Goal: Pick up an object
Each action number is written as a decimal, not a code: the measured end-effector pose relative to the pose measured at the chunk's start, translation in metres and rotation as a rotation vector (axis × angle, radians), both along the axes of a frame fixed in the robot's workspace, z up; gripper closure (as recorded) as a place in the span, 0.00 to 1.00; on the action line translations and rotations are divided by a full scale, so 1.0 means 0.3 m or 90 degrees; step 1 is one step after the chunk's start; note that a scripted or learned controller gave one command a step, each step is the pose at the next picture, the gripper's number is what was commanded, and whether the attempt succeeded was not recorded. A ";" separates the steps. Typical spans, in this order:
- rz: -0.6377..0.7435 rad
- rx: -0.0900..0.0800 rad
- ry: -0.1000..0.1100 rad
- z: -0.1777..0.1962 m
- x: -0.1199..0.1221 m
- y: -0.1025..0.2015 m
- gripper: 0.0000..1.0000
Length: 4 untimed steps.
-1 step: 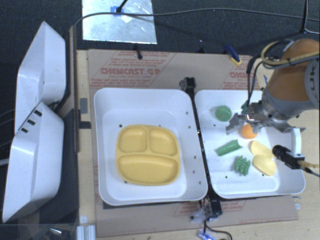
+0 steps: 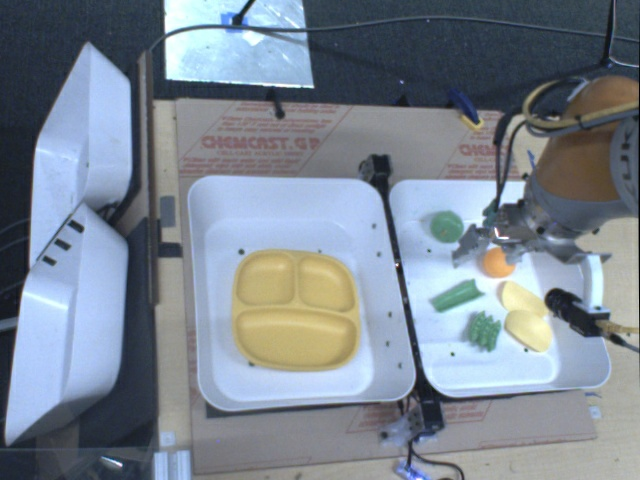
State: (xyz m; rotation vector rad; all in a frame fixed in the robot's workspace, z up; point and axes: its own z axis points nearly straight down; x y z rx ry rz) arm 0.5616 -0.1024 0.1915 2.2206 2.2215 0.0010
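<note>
The grey arm's pincer (image 2: pixel 487 245) hangs low in the right white bin (image 2: pixel 575 368), right over a small round orange fruit (image 2: pixel 496 262). Whether it grips, I cannot tell. Beside it lie a long green pod (image 2: pixel 455 294) and two pale yellow pieces (image 2: pixel 526 318); the left bin (image 2: pixel 210 368) carries a yellow divided plastic plate (image 2: pixel 296 308).

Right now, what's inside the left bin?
A yellow divided tray lies flat in the left bin, its three compartments holding nothing visible. Whatever bin floor lies beneath the tray is covered.
</note>
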 end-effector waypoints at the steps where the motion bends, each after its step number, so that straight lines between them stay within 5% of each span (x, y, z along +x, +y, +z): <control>1: 0.000 0.000 0.002 -0.147 -0.024 -0.004 0.00; 2: 0.000 0.000 0.003 -0.332 -0.014 0.025 0.00; 3: 0.000 -0.001 -0.003 -0.350 -0.008 0.023 0.00; 4: -0.001 -0.002 -0.005 -0.310 -0.004 0.020 1.00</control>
